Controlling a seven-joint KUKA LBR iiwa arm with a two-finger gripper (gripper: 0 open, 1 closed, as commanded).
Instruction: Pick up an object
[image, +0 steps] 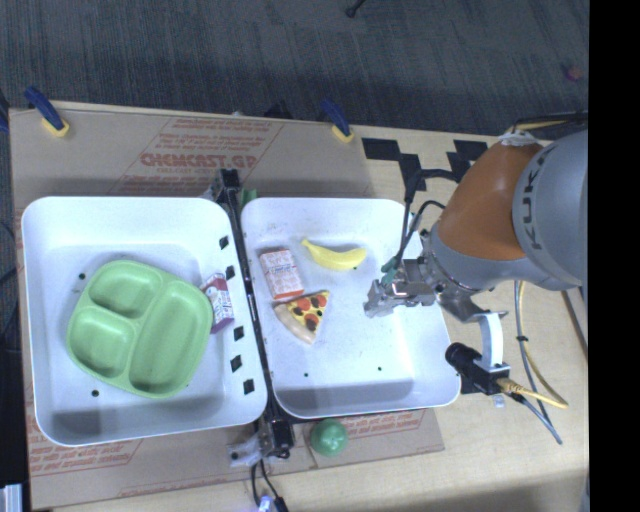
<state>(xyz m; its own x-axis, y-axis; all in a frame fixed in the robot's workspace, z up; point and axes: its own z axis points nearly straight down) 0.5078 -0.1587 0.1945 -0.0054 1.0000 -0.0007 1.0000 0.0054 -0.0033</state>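
Camera view shows the end effector (385, 297) low over the right bin (345, 395), near the banana (335, 255); its state is unclear.

Right bin (420, 385) holds banana (335, 256), pizza slice (306, 312), packet (281, 273) — green tray (140, 326) fills the left bin (50, 300)

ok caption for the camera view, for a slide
Gripper over the right bin, near banana, pizza slice and packet.
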